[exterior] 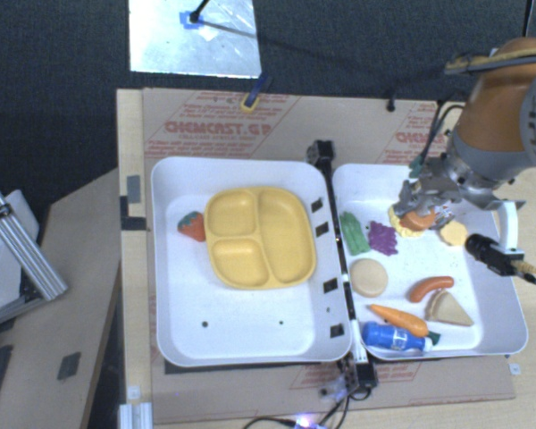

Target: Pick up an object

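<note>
1. The tabletop (pixel 89 231) is pale wood, with a brown printed cardboard sheet (pixel 277 119) lying flat on it.
2. Two white bins rest side by side on the sheet: the left bin (pixel 174 266) at 9 o'clock, the right bin (pixel 509 320) at 3 o'clock.

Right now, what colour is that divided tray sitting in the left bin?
Yellow. The divided tray has three compartments, seen plainly in the camera view from above.
</note>
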Action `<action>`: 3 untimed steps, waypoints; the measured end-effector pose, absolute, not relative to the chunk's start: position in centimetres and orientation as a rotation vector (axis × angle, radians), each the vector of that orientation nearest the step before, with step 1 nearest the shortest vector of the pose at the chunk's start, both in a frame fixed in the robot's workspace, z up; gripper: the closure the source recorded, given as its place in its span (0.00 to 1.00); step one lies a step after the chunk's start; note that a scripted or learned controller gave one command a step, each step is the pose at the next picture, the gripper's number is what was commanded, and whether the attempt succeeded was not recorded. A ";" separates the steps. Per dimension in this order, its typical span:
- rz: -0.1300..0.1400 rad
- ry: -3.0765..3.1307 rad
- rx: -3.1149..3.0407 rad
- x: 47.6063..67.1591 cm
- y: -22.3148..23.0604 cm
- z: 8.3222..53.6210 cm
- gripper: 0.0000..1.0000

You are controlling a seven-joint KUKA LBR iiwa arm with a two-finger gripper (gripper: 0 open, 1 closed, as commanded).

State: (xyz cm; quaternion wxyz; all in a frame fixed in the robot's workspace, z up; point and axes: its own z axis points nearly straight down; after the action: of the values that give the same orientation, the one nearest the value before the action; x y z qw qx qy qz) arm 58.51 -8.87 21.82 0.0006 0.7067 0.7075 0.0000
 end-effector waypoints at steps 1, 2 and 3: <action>0.003 2.225 2.215 59.3 -8.9 21.8 1.00; 0.001 2.223 2.220 58.2 -8.7 22.3 1.00; 0.003 2.225 2.216 58.6 -8.7 23.2 1.00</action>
State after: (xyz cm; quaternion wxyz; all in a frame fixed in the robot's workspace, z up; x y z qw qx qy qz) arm 58.58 -8.73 23.16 0.0007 0.7056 0.7086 0.0008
